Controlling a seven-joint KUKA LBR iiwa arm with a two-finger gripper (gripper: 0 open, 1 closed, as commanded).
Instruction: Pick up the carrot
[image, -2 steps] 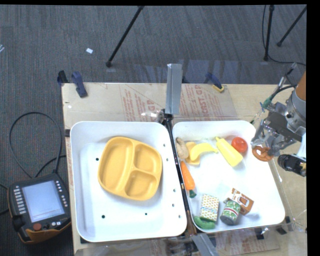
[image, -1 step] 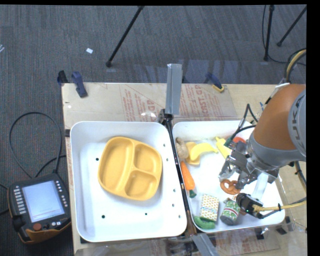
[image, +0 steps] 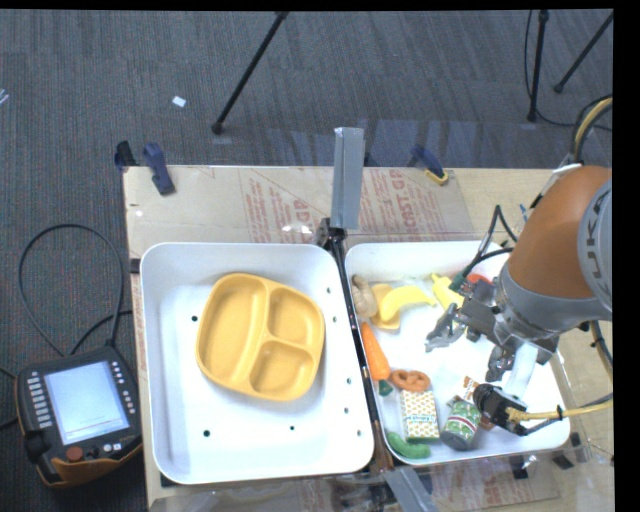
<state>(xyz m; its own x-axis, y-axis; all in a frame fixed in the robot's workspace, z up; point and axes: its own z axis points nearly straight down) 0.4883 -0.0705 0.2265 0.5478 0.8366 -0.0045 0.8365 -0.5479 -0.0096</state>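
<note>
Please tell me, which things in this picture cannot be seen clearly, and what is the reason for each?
- The hand, camera view: small and dark against the arm, so open or shut cannot be told.
- Green item at the right bin's near rim: partly under the small box, kind unclear.
- Carrot: its lower tip is crowded by the pretzel.
- Can: label too small to read.

A broad orange band is seen above the gripper, followed by a grey metallic wrist section. Black and yellow cables are routed beside dark gripper hardware.
</note>
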